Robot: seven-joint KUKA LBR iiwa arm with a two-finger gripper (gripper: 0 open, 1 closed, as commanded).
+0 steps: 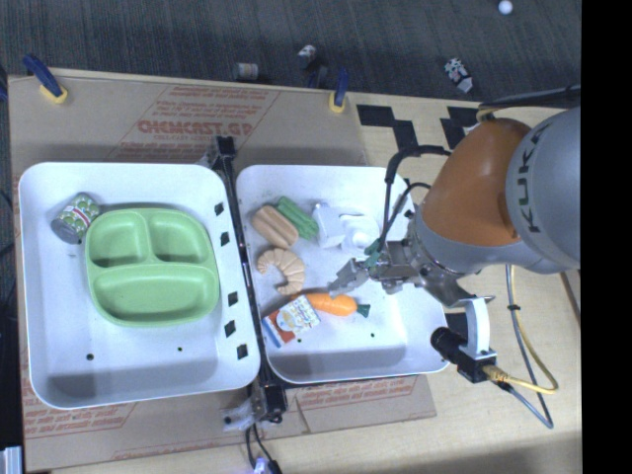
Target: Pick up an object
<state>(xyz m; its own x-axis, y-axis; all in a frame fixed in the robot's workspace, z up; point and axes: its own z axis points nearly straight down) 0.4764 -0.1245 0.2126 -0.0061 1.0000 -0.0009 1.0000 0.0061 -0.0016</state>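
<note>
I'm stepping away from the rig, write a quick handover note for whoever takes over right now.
Gripper: low in the right bin, just above the carrot; nothing seen held.
Right bin also holds a hot dog, croissant, green piece, small carton and white items.
Left bin: green tray, can.
Done: arm is down among the objects.
Left: grasp one, probably the carrot, and lift it.
</note>
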